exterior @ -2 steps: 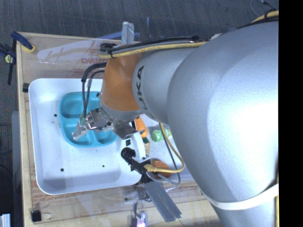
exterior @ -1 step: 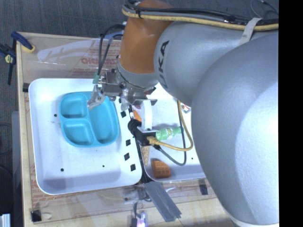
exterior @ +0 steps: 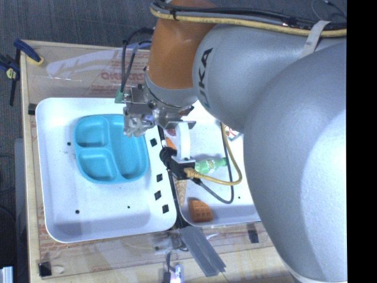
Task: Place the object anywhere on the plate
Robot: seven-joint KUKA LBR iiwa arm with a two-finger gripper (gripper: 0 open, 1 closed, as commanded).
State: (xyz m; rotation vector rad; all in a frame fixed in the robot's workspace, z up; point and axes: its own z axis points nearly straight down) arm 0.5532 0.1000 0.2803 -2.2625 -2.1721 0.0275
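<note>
Plate (exterior: 109,149) first: a blue one with three compartments, lying in the left white bin (exterior: 59,211), while my tool (exterior: 136,124) hangs over its upper right corner, just at the rim. I cannot tell what state my tool is in, since its working end is a small grey blur against the plate's edge, and I see nothing that I could call held. As for the object I am meant to place, I cannot say which it is. The candidates I can make out lie in the right white bin (exterior: 235,217): an orange-brown block (exterior: 199,210) near the front edge, a greenish piece (exterior: 210,165) beside the yellow cable, and a small orange bit (exterior: 171,141) close to the divider between the bins. My judgement is that if something is in my tool, the step in hand is the release, and doing it well means shifting further left so I am over a compartment's middle and not the rim, lowering close to the plate, then letting go gently so nothing bounces out. If my tool carries nothing, I should go back to the right bin, come straight down on one item, and check the catch before crossing the divider.
</note>
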